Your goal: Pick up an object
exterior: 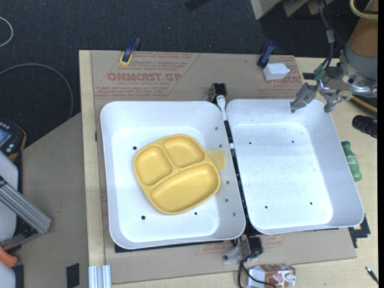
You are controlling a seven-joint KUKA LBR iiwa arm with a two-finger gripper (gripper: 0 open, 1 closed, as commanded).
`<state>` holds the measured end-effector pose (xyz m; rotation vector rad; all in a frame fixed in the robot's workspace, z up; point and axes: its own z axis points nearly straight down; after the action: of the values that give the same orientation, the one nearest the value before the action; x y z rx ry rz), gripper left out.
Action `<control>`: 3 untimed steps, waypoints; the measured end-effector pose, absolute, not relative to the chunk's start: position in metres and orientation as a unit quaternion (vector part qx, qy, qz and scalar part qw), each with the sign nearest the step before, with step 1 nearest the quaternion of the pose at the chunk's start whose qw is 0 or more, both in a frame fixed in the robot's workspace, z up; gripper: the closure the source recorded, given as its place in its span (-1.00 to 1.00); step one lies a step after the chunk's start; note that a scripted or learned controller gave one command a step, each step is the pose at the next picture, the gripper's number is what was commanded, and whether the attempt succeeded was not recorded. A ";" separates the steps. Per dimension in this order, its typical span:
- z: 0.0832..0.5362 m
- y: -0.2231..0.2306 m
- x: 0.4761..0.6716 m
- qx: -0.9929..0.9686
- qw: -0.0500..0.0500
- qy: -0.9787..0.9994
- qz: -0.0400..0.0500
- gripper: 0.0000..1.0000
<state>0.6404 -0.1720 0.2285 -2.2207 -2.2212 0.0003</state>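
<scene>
A yellow three-compartment plate (176, 173) lies in the left white bin (120, 125), a bit right of its middle. A small pale yellow piece (216, 158) pokes out from under the plate's right edge. My gripper (317, 99) hangs over the far right corner of the right bin (288, 167), well away from the plate. Its two fingers are spread apart and nothing is between them.
A green marker-like object (351, 160) lies on the bench just outside the right bin's right wall. A small white block (275, 71) and blue clamps (129, 50) sit at the cardboard's far edge. Cables and clips sit between the bins and at the front edge.
</scene>
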 end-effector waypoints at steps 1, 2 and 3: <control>0.326 -0.087 0.584 -0.704 -0.003 -0.710 -0.004 -1.00; 0.447 -0.035 0.534 -0.704 -0.005 -0.710 -0.006 -1.00; 0.538 -0.003 0.478 -0.705 -0.004 -0.709 -0.006 -1.00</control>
<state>0.4775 -0.0030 0.5380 -2.2215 -2.2339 -0.0181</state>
